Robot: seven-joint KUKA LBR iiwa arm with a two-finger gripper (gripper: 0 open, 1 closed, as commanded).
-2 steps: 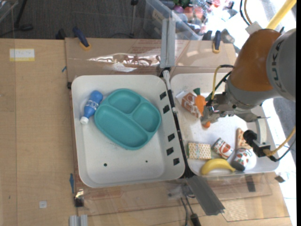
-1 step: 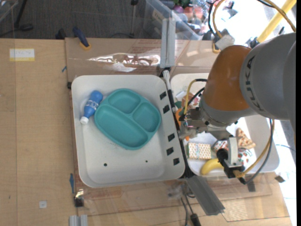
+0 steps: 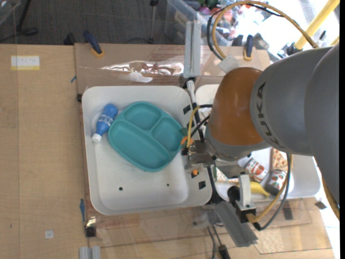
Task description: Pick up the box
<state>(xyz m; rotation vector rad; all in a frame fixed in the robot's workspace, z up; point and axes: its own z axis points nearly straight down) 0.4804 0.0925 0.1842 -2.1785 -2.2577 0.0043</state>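
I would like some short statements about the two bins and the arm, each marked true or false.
1. A teal divided plate lies in the left bin. True.
2. A blue bottle stands upright in the middle of that plate. False: it lies beside the plate, at its left edge.
3. The arm hangs over the right bin. True.
4. The plate's compartments hold food. False: they look bare.
5. A banana lies in the right bin. True.
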